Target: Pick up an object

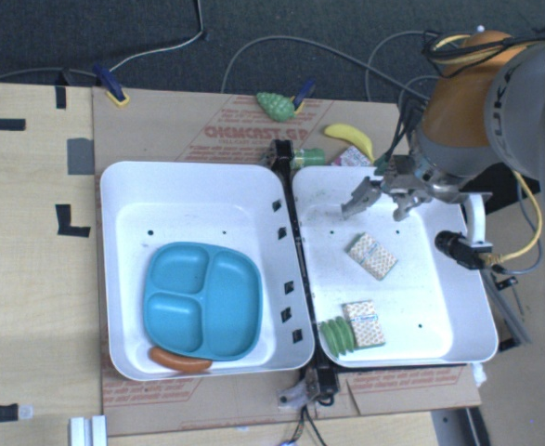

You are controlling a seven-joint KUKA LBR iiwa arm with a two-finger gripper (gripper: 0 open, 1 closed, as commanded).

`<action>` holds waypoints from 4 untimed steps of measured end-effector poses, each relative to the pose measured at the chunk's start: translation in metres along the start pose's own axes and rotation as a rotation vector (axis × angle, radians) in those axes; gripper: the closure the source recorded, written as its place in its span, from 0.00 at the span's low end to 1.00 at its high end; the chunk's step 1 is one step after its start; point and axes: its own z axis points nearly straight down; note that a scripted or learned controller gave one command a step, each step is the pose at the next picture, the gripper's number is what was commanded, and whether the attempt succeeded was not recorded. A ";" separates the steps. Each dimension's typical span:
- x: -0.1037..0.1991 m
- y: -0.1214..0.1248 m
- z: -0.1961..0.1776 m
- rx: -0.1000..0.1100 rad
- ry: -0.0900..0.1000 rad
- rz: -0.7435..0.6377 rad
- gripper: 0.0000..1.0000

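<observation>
Tool (381,200) spread wide, pinching nothing, poised over the upper part of the right bin (458,342), grey arm (481,110) with its orange band reaching in from the right. Just below the tool, lying on the bin floor, a small patterned packet (372,255), apart from the fingers. Nearer the front edge, a second packet (364,323) touching a green ribbed item (335,334). In the left bin (123,249), a blue divided plate (202,299) with an orange sausage-like piece (180,360) at its front rim. On the counter (31,249) beyond the bins, a banana (348,137) and a green toy (276,104).

Patterned packet (372,255) flat in right bin (458,333)
</observation>
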 end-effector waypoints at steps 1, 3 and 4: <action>-0.038 -0.024 0.080 0.001 0.000 0.001 0.00; -0.070 -0.011 0.110 -0.006 -0.004 0.001 1.00; -0.016 0.040 0.121 -0.006 0.000 -0.001 1.00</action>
